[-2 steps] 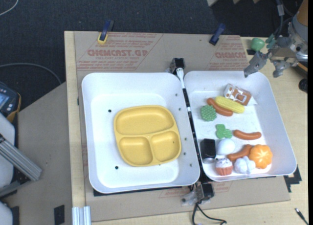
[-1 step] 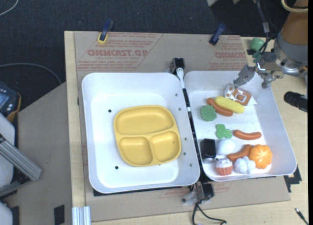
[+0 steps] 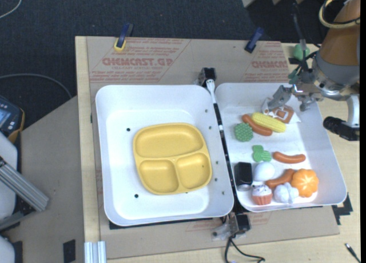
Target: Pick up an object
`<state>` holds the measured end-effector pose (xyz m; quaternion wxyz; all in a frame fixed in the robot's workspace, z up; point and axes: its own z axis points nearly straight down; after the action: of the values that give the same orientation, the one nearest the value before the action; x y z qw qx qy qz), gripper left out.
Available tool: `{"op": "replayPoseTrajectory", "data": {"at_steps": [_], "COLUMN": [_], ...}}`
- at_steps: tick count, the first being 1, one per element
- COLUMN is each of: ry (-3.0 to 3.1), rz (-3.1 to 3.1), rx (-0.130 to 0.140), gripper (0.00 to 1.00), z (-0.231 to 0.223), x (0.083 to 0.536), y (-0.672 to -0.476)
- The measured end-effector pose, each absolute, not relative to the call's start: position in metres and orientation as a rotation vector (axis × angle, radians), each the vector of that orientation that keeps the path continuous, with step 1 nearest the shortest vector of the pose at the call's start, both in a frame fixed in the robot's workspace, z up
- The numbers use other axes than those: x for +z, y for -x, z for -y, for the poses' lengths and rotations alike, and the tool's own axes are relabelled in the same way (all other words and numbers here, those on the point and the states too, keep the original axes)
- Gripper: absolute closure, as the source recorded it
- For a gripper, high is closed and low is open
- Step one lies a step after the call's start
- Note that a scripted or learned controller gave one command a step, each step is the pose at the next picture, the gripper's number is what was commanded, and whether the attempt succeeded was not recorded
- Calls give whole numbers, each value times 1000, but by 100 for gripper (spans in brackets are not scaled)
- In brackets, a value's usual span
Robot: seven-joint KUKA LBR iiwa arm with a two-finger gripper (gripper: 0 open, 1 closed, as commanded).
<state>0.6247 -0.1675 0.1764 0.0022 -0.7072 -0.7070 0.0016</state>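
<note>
Two white bins lie side by side on the bench. The left bin [image 3: 114, 113] carries a yellow divided plate [image 3: 170, 158] in its middle. The right bin [image 3: 326, 142] carries all the small toy foods.

Next in size is the arm [image 3: 342, 44], grey with an orange band, which comes in from the right and hangs over the far right corner of the right bin. Its gripper [image 3: 280, 103] is low there, close to a small orange and white piece [image 3: 283, 113]. I cannot tell if it touches this piece, and I cannot tell how the gripper is set, because this part is small and blurred.

Now the toys. An orange pumpkin [image 3: 305, 182] sits near the front edge. A corn cob [image 3: 269, 122] lies on a sausage [image 3: 254, 126] just beside the gripper. A second sausage [image 3: 289, 156] lies well apart, toward the middle. A green round piece [image 3: 243, 132], a green leafy piece [image 3: 261, 154], a white egg [image 3: 264, 171], a cupcake [image 3: 262, 194] and a black block [image 3: 243, 173] fill the rest.

I judge the step to be the approach: nothing is seen lifted. The likely target is the small piece or the corn near the gripper. The next move needs the gripper centred over one item only, then a close and a straight lift, since the neighbours are touching.
</note>
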Motion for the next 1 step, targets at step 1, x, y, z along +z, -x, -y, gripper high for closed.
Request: {"op": "replayPoseTrajectory", "data": {"at_steps": [1], "ry": [2218], "rz": [2216], "rx": [6], "gripper": [0], "z": [175], "x": [129], "y": [-620]}}
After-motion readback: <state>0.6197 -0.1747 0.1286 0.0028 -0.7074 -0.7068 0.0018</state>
